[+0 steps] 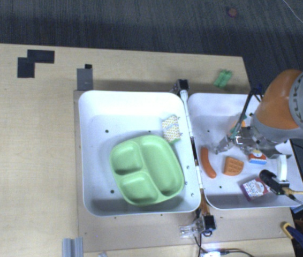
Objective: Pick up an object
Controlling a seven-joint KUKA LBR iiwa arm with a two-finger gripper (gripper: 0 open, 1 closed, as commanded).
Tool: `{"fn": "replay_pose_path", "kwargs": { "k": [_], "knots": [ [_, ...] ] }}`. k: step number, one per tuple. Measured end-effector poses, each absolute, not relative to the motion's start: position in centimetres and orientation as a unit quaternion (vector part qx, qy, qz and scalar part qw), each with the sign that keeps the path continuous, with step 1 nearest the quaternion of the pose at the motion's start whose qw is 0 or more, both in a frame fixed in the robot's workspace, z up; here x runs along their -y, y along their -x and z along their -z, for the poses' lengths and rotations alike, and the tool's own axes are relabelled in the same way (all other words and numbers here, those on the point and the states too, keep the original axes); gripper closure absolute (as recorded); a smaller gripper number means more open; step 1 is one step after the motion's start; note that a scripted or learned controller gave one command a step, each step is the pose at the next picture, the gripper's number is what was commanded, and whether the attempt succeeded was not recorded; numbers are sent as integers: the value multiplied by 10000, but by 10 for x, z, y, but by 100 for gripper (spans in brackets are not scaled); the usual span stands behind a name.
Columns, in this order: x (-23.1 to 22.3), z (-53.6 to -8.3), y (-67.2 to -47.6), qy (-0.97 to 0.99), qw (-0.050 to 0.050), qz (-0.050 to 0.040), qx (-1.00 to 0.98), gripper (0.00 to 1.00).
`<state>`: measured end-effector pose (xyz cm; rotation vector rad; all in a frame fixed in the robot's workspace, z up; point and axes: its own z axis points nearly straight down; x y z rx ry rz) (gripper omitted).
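Small green item [222,78] on the bench [28,159] beyond the bins.

We see an evenly lit scene under soft overhead light, bright on the two white bins [135,108], which come close to washing out along their rims. A soft shadow sits under the green divided tray [147,169] toward the near wall. The dark floor at the top is dim and grainy. The whole picture is slightly soft, with low resolution, and the arm [290,108] at the right looks a little blurred
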<state>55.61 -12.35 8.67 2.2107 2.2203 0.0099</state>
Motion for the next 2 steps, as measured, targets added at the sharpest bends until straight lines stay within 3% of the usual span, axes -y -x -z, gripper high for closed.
{"fn": "replay_pose_path", "kwargs": {
  "k": [1, 2],
  "knots": [
    [123, -98, -558, -7049, 60, -46, -7092, 100],
    [123, -98, -558, -7051, 59, -46, -7091, 0]
  ]
}}
